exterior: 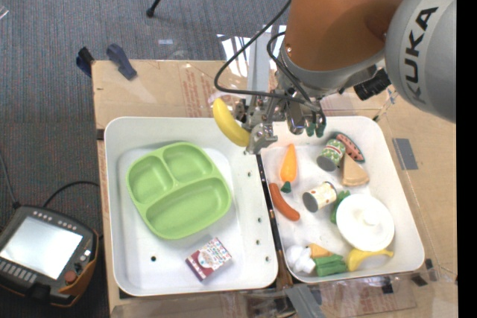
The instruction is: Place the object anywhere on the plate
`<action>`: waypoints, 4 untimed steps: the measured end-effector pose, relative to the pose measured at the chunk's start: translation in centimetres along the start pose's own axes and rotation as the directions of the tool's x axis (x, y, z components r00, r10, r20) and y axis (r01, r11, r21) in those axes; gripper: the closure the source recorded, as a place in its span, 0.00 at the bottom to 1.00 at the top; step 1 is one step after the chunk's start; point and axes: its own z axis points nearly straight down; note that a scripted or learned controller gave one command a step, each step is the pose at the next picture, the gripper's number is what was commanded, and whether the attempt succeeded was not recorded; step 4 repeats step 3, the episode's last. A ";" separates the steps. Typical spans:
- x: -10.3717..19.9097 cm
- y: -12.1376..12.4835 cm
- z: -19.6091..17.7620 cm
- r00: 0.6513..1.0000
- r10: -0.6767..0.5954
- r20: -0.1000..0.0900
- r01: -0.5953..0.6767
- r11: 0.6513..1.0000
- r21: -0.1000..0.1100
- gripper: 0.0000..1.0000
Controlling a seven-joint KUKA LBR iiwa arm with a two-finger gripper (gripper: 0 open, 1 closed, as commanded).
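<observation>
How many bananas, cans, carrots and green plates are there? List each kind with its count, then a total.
Bananas: 2 (upper banana, lower banana)
Cans: 2 (large can, small can)
Carrots: 1 (carrot)
Green plates: 1 (green plate)
Total: 6
</observation>
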 end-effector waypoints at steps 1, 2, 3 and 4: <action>1.6 6.2 6.9 0.986 -0.164 -0.013 0.164 0.986 -0.001 1.00; 1.5 6.2 6.7 0.987 -0.163 -0.009 0.163 0.987 -0.001 0.00; 6.5 1.8 -1.1 0.965 -0.261 0.001 0.261 0.965 0.000 0.00; 6.5 1.8 -1.1 0.965 -0.261 0.001 0.261 0.965 0.000 0.00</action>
